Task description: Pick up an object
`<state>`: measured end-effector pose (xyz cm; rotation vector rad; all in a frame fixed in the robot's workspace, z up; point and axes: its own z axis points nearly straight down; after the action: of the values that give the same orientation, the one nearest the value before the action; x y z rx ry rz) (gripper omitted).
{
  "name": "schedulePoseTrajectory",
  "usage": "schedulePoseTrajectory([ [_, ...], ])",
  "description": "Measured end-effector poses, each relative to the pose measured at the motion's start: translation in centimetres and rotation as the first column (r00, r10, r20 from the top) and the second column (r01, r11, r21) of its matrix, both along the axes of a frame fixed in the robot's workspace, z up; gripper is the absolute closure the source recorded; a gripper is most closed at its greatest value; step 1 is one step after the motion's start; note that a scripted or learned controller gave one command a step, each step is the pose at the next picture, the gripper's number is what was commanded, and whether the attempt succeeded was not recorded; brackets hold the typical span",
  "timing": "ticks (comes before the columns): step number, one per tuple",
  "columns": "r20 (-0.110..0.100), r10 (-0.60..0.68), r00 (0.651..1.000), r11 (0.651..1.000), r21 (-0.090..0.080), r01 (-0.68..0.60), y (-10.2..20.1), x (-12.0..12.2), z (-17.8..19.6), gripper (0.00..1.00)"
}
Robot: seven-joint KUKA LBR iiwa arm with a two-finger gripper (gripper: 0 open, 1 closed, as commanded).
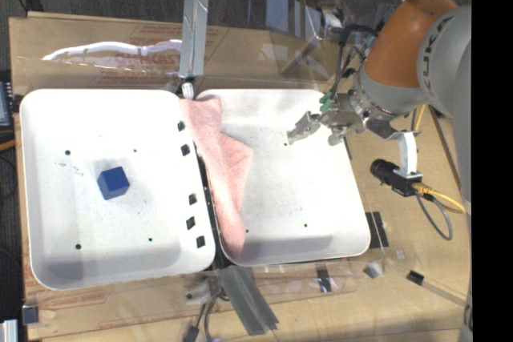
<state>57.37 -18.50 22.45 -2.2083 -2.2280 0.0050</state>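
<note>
Cardboard-topped bench (104,40) with two white bins, so here's where it's at: the gripper (317,130) hangs over the right bin (337,204) near its far right edge, jaws spread a bit with nothing between them, so I'd say the pick hasn't really started. Pink cloth (227,172) lies draped along that bin's left wall with loads of bare floor between, and the blue cube (114,182) sits alone mid left bin (48,132), well off any wall.
</note>
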Motion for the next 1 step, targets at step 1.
schedulePoseTrajectory([
  [1, -0.002, -0.01, 1.0, 1.0, -0.001, 0.01, 5.33, 1.4, -9.01, 0.0],
])
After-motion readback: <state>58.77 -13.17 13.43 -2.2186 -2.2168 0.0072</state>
